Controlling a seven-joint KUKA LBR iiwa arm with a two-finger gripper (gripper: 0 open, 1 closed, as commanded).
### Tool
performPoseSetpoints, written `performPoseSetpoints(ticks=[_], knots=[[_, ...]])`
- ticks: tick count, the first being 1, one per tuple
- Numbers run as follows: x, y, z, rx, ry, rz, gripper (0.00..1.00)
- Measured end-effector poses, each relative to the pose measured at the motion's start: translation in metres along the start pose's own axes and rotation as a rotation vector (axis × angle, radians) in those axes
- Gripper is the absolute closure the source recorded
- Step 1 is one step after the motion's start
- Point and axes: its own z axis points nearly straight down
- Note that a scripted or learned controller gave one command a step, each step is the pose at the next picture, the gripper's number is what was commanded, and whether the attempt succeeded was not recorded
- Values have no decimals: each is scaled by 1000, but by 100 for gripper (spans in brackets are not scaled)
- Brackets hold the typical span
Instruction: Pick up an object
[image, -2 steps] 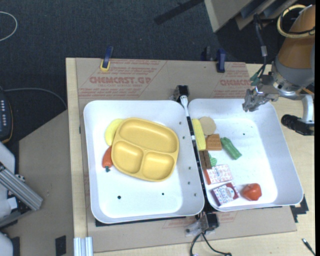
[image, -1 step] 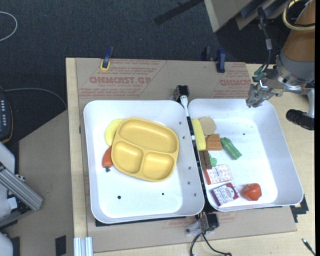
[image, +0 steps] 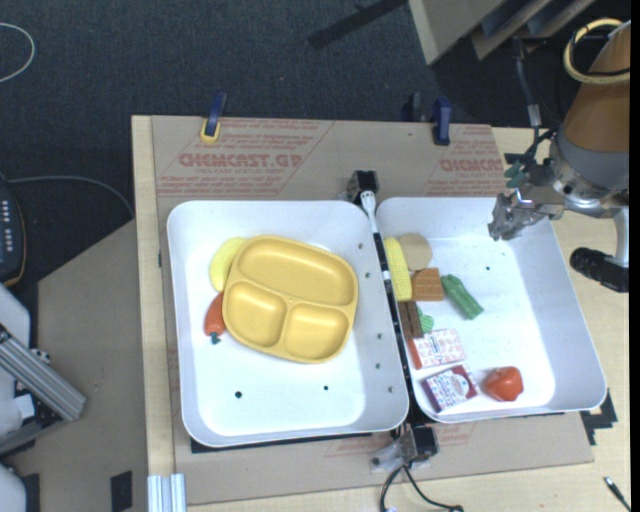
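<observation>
Two bins: I see a left bin (image: 190, 330) and a right bin (image: 545, 300) side by side on the desk (image: 300, 150), touching along their inner walls.
Hand: my hand (image: 508, 222) hangs over the far right corner of the right bin, just inside its rim; it is too small and dark for me to tell how it is set, and I see nothing in it.
Arm: the grey arm with its orange band (image: 600, 120) comes in from the right, above and behind the hand.
Nearest object: a green vegetable (image: 462, 296) lies tilted on the bin floor, nearer the camera than the hand and a little left of it.
Left of the hand: a tan round piece (image: 414, 248) and a yellow corn cob (image: 398, 268) lie against the bin's left wall, with a brown block (image: 428, 285) just beside the cob.
Well in front of the hand: two red-and-white packets (image: 442, 366) lie touching, and a red tomato (image: 503, 383) sits just right of them near the front rim.
Left bin, far from the hand: a yellow divided plate (image: 290, 298) lies upside up, partly over a yellow banana (image: 224, 262) and a red-orange pepper (image: 214, 318) at its left edge.
</observation>
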Motion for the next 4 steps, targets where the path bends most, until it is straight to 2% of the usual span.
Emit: performPoseSetpoints(ticks=[1, 2, 3, 4], knots=[[30, -50, -7, 1, 1, -2, 100], [50, -96, 10, 3, 2, 0, 100], [55, -122, 6, 1, 1, 1, 100], [55, -113, -3, -6, -2, -1, 100]])
